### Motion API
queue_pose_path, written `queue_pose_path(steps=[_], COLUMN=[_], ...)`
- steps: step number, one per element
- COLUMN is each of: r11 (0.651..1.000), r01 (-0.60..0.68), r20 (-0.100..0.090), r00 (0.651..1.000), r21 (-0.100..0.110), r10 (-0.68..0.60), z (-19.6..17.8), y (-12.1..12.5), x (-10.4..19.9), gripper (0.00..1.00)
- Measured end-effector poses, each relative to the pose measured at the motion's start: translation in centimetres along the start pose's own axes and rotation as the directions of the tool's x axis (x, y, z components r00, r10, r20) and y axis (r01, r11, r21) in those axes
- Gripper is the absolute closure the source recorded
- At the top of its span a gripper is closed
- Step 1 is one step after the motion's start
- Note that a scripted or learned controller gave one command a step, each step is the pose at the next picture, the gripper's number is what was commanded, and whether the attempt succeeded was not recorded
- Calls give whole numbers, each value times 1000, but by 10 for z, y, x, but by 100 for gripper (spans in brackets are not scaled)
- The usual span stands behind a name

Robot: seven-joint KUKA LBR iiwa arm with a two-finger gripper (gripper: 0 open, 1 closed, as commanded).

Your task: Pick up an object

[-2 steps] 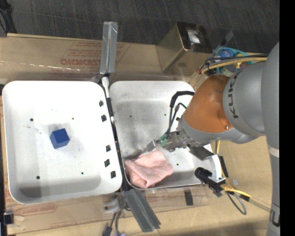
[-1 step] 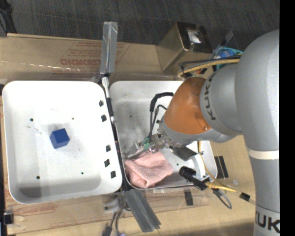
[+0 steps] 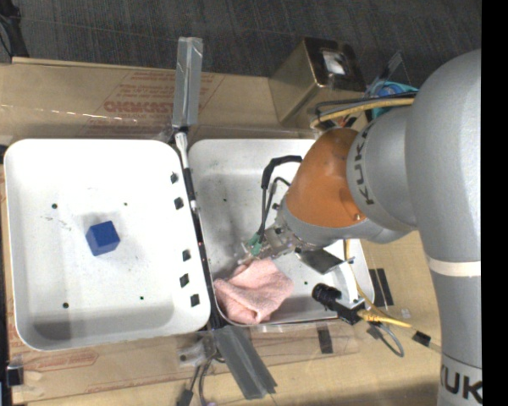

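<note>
While the claw (image 3: 258, 245) hung low in the right bin (image 3: 229, 163), the pink cloth (image 3: 252, 290) lay just below it and a little toward the camera. That was the thing that mattered most for the coming move: the cloth sat right under the tip of the claw, so close that the two looked to be touching, or almost. I could not tell for sure if they touched.

The cloth was a soft, bunched lump. Its long side ran slanted, from the claw down toward the near left corner of the bin. Most of it lay on the near side of the claw, not straight under it.

I could not tell how the claw was set, because the big orange and grey wrist covered most of it from above. Nothing could be seen pinched in it, so I would not say it held the cloth.

A blue block (image 3: 102, 237) sat far off to the left of the claw, in the other bin (image 3: 85, 155), well apart from the arm. The cloth was much the nearer thing, so I judged it was the one being tried for.

To get a good grab, the claw would likely need to go down a bit more and toward the cloth's middle.
</note>
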State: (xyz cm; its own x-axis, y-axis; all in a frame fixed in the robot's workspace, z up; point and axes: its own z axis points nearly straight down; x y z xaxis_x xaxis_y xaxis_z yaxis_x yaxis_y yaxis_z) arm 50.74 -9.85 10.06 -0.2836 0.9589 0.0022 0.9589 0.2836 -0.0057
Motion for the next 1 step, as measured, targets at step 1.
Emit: queue_pose_path(steps=[1], r11=[1000], r01=[0], r20=[0], r00=[1000], r21=[0], r10=[0], z=[0], y=[0], x=[0], gripper=[0])
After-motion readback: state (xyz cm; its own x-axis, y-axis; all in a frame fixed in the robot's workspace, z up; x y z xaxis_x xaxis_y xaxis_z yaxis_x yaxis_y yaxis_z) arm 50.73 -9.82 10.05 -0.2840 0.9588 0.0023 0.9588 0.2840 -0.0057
